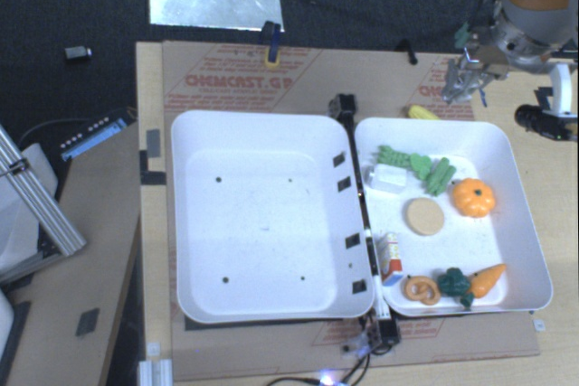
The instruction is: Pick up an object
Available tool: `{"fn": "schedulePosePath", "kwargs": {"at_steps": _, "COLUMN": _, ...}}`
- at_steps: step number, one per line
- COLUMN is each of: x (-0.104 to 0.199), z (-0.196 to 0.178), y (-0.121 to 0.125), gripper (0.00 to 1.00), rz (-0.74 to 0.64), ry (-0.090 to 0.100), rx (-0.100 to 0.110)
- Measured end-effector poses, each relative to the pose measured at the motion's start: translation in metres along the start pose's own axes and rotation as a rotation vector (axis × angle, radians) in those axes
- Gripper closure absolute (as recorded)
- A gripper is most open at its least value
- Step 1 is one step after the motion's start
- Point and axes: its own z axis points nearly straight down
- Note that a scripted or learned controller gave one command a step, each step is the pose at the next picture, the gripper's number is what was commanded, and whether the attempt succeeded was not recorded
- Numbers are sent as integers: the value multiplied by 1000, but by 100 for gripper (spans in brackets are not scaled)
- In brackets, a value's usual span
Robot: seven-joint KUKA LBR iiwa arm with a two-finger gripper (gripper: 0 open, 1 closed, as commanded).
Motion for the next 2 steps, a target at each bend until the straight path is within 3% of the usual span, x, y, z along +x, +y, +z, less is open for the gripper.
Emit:
{"fn": "schedulePosePath", "kwargs": {"at_steps": 1, "x": 92, "z": 0, "y": 2, "gripper": 100, "rz": -3, "ry": -1, "rx": -9}}
{"fn": "schedulePosePath", "kwargs": {"at_steps": 2, "x": 89, "z": -53, "y": -6, "gripper": 100, "rz": 4, "ry": -3, "rx": -16}}
